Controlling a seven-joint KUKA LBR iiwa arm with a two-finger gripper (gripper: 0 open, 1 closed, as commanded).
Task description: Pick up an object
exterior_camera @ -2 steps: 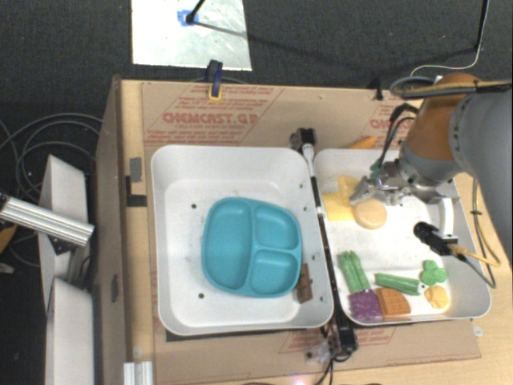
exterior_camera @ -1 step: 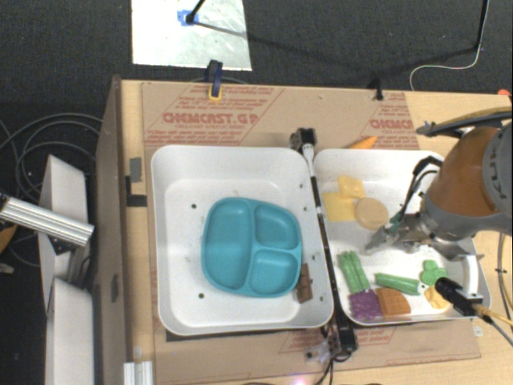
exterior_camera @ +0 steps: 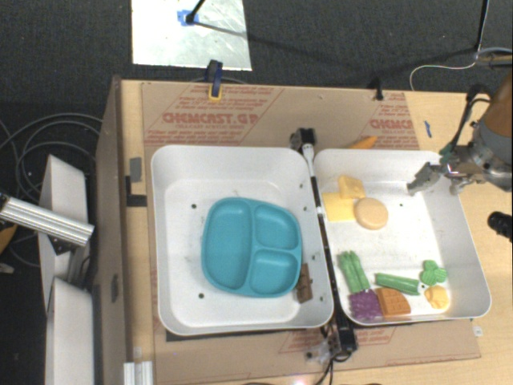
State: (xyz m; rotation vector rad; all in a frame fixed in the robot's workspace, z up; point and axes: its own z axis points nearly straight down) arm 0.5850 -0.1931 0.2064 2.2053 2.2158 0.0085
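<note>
Purple toy grapes point(exterior_camera: 365, 304) and other play food lay along the right bin's point(exterior_camera: 465, 239) near edge, while the gripper point(exterior_camera: 437, 175) hovered above its far side, finger state indiscernible.

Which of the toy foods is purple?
The bunch of grapes, at the near edge of the right bin. It lies beside an orange waffle piece; the others are yellow, green or tan.

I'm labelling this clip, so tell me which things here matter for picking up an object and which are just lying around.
Job: gripper; right bin toys: yellow block, tan disc, green stalk, purple grapes, waffle.

Lying about: blue divided plate, left bin, brown piece.
</note>
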